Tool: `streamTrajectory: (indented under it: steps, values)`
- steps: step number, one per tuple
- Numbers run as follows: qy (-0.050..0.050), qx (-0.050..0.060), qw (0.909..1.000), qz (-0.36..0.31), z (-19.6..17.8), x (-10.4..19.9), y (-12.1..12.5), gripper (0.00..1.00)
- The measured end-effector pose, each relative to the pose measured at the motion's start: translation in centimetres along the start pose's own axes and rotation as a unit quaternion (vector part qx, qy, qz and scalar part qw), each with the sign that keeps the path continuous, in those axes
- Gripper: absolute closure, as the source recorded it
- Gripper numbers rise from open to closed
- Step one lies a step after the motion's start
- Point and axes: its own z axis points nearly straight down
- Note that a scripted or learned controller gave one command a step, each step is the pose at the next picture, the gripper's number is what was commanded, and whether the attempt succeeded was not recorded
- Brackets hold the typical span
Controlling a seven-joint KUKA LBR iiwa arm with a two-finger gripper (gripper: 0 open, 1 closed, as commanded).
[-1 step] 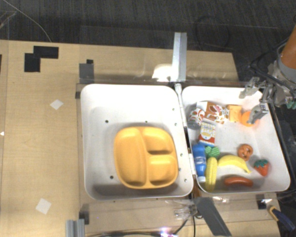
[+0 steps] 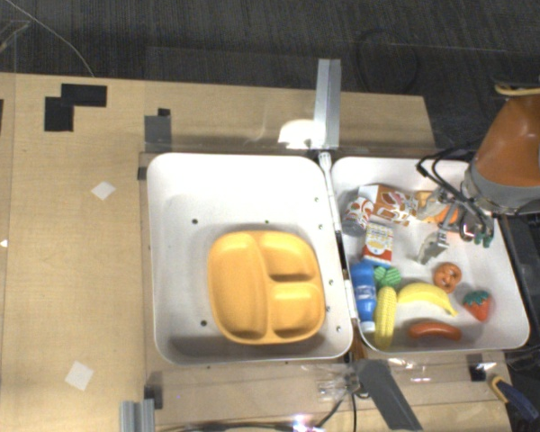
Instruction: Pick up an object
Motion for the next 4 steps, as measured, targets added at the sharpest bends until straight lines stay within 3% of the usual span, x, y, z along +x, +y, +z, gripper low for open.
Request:
streamTrajectory:
  steps: [1, 2, 3, 4]
  values:
    - [0.003, 0.0, 0.9998, 0.019, 0.1, -4.4, 3.9, 0.0]
    - [0.0, 0.0, 0.9928, 0.12, 0.1, -2.6, 2.9, 0.0]
    - [0.001, 0.0, 0.9822, 0.188, 0.0, 0.0, 5.0, 0.0]
    - [-0.001, 0.001, 0.9449, 0.327, 0.1, -3.0, 7.5, 0.0]
